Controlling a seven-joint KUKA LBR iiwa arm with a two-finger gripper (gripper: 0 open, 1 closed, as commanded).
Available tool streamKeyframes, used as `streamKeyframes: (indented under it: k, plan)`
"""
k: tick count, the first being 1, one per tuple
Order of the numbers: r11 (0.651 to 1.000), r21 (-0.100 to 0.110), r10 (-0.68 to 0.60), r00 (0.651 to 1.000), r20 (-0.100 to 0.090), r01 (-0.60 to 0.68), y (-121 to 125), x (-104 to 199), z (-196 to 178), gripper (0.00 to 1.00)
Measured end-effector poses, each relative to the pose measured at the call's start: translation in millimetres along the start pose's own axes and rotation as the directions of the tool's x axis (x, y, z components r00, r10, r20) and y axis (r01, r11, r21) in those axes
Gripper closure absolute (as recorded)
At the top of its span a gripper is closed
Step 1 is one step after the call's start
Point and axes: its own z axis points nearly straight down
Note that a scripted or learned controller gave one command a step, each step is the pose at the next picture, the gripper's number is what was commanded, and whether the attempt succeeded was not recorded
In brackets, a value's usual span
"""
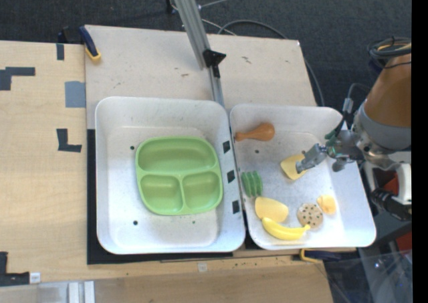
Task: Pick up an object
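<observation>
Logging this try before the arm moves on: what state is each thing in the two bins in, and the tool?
Tool: low in the right bin, over the yellow wedge.
Yellow wedge: on the bin floor, at the tool's tip; a grip cannot be told.
Green tray: flat, upright, in the left bin.
Drumstick: lying on its side.
Banana: lying flat.
Cookie: lying flat, beside the banana.

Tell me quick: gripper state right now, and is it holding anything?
Gripper: low in the right bin, fingertips at the pale yellow wedge; whether it is open, closed or gripping the wedge cannot be told.
</observation>
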Motion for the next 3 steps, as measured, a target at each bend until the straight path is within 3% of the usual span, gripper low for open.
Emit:
streamKeyframes:
  k: [1, 3]
  plan:
    - [1.000, 0.000, 0.001, 1.000, 0.000, -0.001, 0, 0, 0, 0.00]
    - [1.000, 0.006, 0.000, 1.000, 0.000, 0.000, 9, -4, 111, 0.00]
